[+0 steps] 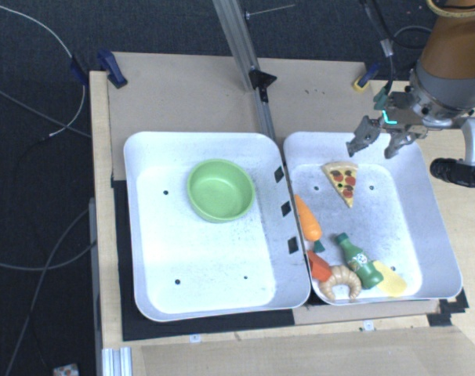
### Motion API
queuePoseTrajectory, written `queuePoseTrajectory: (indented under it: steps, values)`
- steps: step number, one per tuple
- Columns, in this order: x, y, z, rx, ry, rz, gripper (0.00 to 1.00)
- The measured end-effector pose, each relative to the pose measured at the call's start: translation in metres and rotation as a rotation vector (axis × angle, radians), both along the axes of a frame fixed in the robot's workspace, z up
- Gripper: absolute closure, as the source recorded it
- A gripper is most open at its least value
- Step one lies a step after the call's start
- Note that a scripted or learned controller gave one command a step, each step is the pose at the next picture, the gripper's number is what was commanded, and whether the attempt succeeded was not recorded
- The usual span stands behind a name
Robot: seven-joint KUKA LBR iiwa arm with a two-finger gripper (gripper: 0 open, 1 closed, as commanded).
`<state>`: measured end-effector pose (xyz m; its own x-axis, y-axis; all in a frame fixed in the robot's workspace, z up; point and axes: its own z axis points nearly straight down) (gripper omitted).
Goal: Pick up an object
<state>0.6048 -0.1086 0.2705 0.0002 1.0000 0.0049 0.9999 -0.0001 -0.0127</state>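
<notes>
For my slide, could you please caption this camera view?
Open hand poised above pizza slice in right bin; green bowl in left bin.

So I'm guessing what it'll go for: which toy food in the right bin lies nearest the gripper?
The pizza slice. It lies apart at the bin's far end, just below the open gripper; the carrot, green bottle and croissant lie nearer the front.

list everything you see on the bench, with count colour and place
bins: 2, white, side by side on the bench
bowl: 1, green, left bin
pizza slice: 1, yellow with red dots, right bin, far part
carrot: 1, orange, right bin, left wall
bottle: 1, green, right bin, near end
croissant: 1, tan, near corner
red toy: 1, beside croissant
yellow toy: 1, beside bottle
gripper: 1, grey, jaws open, above right bin's far edge
</notes>
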Motion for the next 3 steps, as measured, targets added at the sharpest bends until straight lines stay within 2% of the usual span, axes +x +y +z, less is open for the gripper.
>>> queuePoseTrajectory:
  steps: [1, 2, 3]
  values:
    - [0.001, 0.000, 0.003, 0.000, -0.005, 0.000, 0.00]
    - [0.002, 0.011, -0.049, 0.000, 0.004, 0.002, 0.00]
    - [-0.004, 0.010, -0.095, 0.000, 0.004, -0.002, 0.00]
